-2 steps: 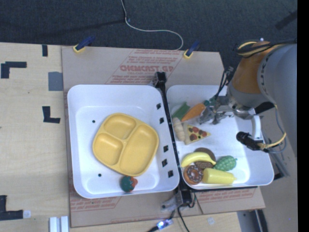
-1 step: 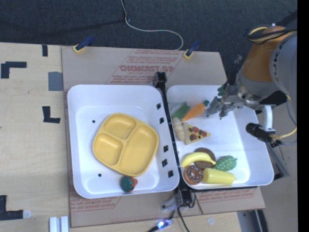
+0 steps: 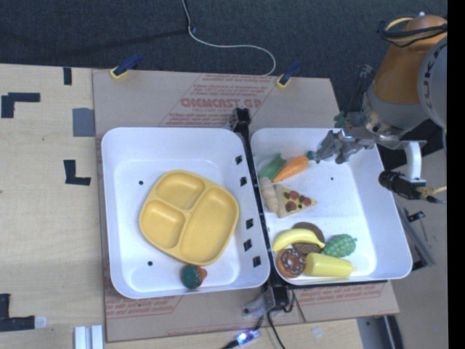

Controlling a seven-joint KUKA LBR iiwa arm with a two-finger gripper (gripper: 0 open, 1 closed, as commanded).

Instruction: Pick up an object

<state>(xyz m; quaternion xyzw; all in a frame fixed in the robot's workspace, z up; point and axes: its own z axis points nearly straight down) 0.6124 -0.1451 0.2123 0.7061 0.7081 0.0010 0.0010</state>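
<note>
Nothing is picked up yet: the gripper (image 3: 336, 146) hovers in the right bin (image 3: 378, 217) just beside the carrot (image 3: 292, 168); whether its fingers are spread I cannot tell.

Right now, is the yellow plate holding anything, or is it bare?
Bare. The plate lies flat in the left bin, all three compartments showing plain yellow; the small ball sits beside its near edge, not on it.
</note>
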